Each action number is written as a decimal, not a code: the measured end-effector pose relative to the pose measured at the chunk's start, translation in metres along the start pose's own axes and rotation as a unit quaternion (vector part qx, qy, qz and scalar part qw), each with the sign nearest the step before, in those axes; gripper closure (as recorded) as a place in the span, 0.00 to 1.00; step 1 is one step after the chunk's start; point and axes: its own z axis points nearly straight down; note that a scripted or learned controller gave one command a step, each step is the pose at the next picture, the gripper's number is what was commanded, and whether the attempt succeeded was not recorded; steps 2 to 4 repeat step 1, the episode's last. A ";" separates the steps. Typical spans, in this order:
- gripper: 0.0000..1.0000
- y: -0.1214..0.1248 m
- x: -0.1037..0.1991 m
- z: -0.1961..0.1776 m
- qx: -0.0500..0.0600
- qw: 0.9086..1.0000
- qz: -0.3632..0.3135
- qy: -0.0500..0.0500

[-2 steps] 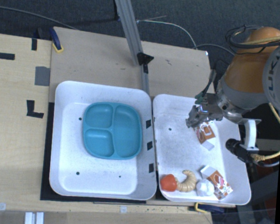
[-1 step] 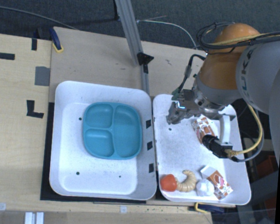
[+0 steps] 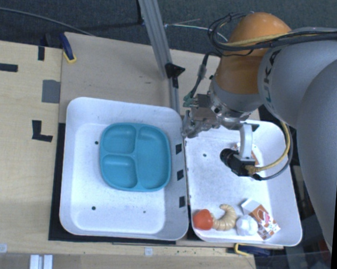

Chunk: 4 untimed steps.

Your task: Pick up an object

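So far, nothing is being carried: the tool is hanging over the far left corner of the right bin, close to the wall that it shares with the left bin, and no object is lying under or beside it there. Whether the tool is spread apart or drawn together I cannot tell, since the wrist and cabling are crowding that spot and the tip is showing as a dark, blurred cluster.

The things to pick from are all sitting along the near edge of the right bin, well apart from the tool. A red round piece is lying nearest the shared wall, a tan curved piece is touching or just beside it, and a small white lump and a printed packet are crowding the near right corner. The left bin is holding a blue divided plate, lying flat near its middle.

Judging from this, the task is standing at its start or between tries: the grasp is not yet made, and what is left is the whole of it, namely moving across to the near edge, coming down on one piece, closing and lifting. The pieces are lying tightly together, so singling one out is looking like the harder part.
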 end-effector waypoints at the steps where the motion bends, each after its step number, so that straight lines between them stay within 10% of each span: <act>1: 1.00 0.030 0.039 0.012 0.000 1.000 0.001 -0.001; 4: 1.00 0.030 0.039 0.012 0.000 1.000 0.001 -0.001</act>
